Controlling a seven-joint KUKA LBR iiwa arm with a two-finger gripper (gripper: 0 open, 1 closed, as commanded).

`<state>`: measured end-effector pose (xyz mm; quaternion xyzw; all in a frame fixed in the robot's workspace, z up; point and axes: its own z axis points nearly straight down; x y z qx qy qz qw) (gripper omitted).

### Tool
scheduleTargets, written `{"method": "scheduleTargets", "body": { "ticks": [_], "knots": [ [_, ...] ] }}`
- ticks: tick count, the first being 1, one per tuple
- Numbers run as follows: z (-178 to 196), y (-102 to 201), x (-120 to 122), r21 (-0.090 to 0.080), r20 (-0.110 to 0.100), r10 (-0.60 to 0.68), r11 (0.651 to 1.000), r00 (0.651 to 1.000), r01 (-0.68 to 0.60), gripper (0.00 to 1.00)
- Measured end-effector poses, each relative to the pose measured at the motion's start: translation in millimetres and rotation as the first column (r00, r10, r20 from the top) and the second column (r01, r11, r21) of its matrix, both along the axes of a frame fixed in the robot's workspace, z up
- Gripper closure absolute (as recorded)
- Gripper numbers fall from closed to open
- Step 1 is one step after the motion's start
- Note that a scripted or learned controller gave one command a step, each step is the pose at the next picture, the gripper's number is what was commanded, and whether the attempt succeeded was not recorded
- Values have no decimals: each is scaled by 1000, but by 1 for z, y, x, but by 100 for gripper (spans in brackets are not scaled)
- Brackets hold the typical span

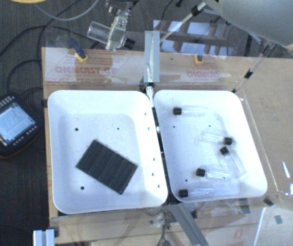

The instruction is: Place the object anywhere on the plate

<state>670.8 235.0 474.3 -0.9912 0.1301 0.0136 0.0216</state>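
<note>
Far left, off the bench: pendant, not involved.

Left bin: plate, dark, ribbed, lying flat and skewed, in the near half of the bin floor. Nothing on it.

Top, left of centre, beyond the back rim of the left bin: gripper pinching a clear vial by one end. The vial sticks out sideways to the left, roughly level, and looks to be well above the bench. So the task's thing is aloft and well apart from the plate.

Right bin: five more vials with black caps, scattered. One lies near the back, the rest toward the near right. Arm enters top right.

Step in hand, as I judge it: carry to plate, not yet begun over the bin.

Notes for doing it well:
- Travel toward the camera and slightly left until the vial, not the gripper, is above the plate's middle, since the vial overhangs to one side.
- Come down low before letting go. A round vial dropped from height is likely to roll off.
- Lay it along the ribs if possible, so that they check rolling.
- Grip is at one end; slow moves, or it may swing or slip.
</note>
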Motion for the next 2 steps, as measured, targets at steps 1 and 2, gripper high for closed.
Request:
{"method": "scheduleTargets", "body": {
  "ticks": [1,2],
  "knots": [
    [9,-1,1,9,-3,-5,1000,1000,5,100],
    [17,-2,2,17,-5,-10,1000,1000,11,100]
  ]
}}
